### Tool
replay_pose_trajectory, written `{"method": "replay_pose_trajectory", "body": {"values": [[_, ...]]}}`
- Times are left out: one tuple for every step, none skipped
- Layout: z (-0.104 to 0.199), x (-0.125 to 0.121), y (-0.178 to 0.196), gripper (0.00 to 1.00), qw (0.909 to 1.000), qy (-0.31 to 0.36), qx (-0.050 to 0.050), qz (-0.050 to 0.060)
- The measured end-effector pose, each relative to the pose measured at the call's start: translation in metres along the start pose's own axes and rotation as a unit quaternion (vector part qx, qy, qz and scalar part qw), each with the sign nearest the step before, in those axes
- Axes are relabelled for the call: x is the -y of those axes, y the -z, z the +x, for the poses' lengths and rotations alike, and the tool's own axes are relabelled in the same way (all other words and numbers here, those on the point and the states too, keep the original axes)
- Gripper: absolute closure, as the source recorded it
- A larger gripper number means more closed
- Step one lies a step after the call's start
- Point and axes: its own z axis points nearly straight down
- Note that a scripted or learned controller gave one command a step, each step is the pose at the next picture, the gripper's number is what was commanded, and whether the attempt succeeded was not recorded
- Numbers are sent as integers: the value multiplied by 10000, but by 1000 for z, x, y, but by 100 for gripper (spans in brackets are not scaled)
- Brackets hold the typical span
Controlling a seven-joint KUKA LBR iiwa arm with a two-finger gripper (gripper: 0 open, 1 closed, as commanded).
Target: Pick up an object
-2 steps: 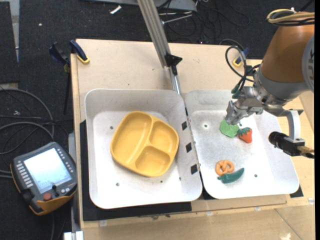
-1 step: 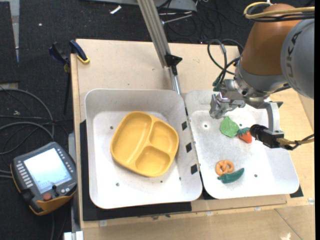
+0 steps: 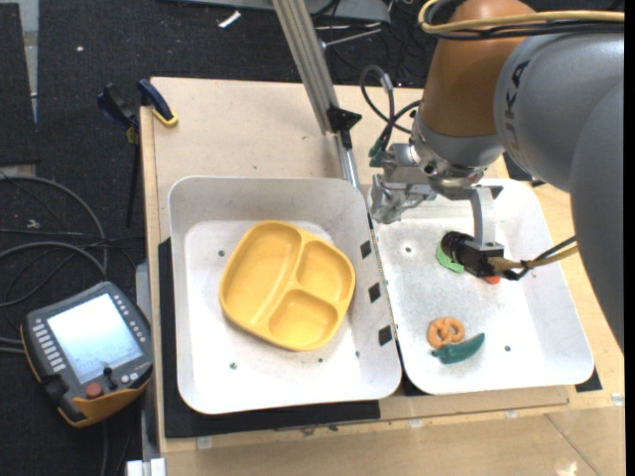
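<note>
Pale wooden bench on a dark floor, with two shallow white bins set side by side on it. At the centre of the left bin lies a yellow divided plate with three compartments, facing up and turned slightly askew.

Right of the plate, across the seam where the bins meet, the right bin holds the small loose things. An orange ring-shaped piece lies right of the plate's near edge, and a teal piece lies just beside it, on the side away from the plate; whether they touch is unclear. Farther right of the plate, level with its far rim, is a green piece, partly covered by the robot's own gear.

The gripper hangs up and to the right of the plate, just past the seam, over the right bin's far corner. Nothing shows in its grasp, and I cannot tell whether the claw is spread or closed.

Left of the plate, off the bench, a teach pendant rests on the floor. A metal strut rises beyond the plate.
</note>
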Motion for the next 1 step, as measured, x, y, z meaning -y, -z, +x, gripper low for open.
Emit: {"method": "replay_pose_trajectory", "body": {"values": [[49, -20, -3, 100, 10000, -1, -1, -6]]}}
